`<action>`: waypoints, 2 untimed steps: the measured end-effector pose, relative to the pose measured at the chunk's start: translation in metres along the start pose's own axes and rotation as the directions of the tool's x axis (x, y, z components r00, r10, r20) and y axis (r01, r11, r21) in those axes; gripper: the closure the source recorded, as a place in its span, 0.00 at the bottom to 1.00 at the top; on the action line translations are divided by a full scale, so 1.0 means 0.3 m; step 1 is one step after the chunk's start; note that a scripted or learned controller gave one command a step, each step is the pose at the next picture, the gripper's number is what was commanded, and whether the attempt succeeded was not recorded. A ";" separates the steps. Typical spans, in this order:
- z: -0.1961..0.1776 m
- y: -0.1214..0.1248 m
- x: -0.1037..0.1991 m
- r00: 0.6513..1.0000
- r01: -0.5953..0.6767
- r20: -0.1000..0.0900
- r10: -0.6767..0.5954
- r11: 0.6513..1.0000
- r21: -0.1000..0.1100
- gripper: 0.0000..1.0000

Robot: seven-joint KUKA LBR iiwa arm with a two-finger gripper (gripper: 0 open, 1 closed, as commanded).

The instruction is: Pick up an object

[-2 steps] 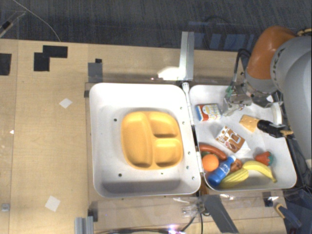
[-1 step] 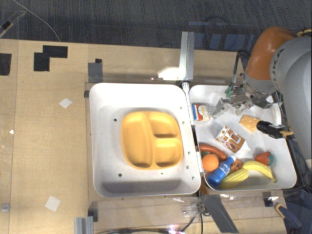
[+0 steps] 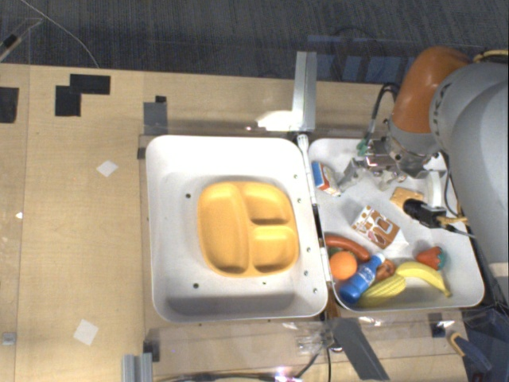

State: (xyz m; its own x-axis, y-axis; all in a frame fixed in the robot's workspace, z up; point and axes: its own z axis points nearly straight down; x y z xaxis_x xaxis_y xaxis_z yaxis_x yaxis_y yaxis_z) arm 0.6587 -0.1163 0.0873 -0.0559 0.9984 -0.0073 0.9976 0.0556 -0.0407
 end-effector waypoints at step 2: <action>-0.048 0.008 -0.005 1.000 0.006 0.007 -0.006 1.000 -0.011 0.00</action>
State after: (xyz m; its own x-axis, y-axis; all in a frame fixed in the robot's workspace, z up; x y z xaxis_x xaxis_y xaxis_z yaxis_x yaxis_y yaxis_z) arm 0.6616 -0.1174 0.1015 -0.0620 0.9980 -0.0141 0.9976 0.0615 -0.0303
